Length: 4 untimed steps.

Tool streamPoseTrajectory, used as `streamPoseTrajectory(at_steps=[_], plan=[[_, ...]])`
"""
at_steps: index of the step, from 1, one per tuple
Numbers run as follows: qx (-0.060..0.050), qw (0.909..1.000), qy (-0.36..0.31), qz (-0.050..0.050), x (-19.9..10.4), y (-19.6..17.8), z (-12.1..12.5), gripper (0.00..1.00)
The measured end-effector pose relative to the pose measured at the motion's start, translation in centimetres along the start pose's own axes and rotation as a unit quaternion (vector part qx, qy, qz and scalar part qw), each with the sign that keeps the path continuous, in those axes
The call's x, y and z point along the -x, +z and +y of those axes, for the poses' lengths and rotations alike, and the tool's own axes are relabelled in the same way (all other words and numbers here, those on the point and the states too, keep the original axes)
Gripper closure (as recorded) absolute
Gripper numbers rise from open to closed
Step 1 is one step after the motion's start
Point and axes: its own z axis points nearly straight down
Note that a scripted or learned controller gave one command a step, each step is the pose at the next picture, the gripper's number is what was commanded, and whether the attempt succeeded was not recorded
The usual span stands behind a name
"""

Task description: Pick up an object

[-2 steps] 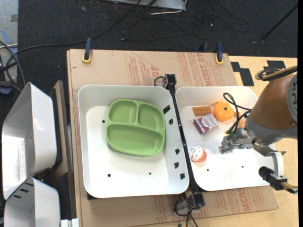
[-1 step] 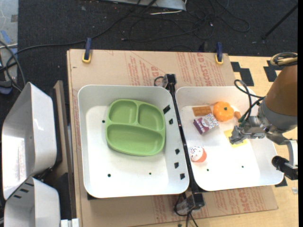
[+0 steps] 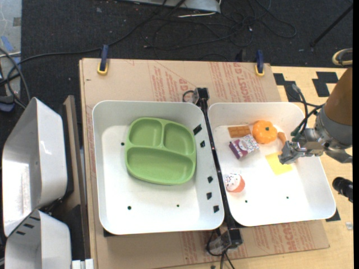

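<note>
Right bin point(image 3: 314, 206) | claw point(image 3: 287, 154) above yellow piece point(image 3: 279, 165) | grip state unclear

The arm point(image 3: 339, 114) comes in from the right side of the view, its orange band high at the edge and the grey wrist below it, over the right rim of the right bin point(image 3: 314, 203). From the wrist it slopes down and leftward into that bin, with dark cables looping along its upper side. The gripper point(image 3: 287, 153) sits low over the bin's right half, pointing left and down toward the floor, well right of the wall shared with the other bin.
</note>
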Motion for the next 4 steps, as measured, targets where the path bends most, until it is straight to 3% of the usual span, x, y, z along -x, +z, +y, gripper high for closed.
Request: streamPoseTrajectory(at_steps=[1,4], plan=[[0.000,1.0000,0.000,0.000,0.0,-5.3,0.2,1.00],[-0.002,1.0000,-0.003,0.001,-16.3,-2.9,6.3,1.00]])
